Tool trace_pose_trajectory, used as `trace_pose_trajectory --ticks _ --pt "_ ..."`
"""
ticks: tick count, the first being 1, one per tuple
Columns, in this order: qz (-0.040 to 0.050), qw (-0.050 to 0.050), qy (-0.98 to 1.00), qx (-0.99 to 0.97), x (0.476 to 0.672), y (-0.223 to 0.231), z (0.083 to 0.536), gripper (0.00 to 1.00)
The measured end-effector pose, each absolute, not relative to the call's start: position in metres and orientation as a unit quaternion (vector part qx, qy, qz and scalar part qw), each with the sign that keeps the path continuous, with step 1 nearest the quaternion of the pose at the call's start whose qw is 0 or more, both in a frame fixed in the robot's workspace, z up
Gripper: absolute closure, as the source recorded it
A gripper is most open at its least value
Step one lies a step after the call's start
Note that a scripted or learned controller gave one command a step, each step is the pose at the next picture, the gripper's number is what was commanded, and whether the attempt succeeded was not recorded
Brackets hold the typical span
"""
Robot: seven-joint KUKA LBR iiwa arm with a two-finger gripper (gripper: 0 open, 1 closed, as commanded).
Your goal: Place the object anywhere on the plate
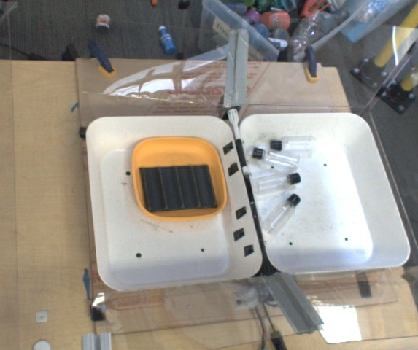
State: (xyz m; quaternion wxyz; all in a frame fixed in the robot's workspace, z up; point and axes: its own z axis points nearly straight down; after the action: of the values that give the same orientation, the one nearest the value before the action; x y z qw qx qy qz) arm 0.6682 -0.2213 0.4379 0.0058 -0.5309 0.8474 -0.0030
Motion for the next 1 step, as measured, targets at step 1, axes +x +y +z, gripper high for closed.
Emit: trace_pose_trajectory --ticks 1 --pt "-0.0032 0.005 0.738 -0.674 0.6681 -0.2214 0.4374 1.00"
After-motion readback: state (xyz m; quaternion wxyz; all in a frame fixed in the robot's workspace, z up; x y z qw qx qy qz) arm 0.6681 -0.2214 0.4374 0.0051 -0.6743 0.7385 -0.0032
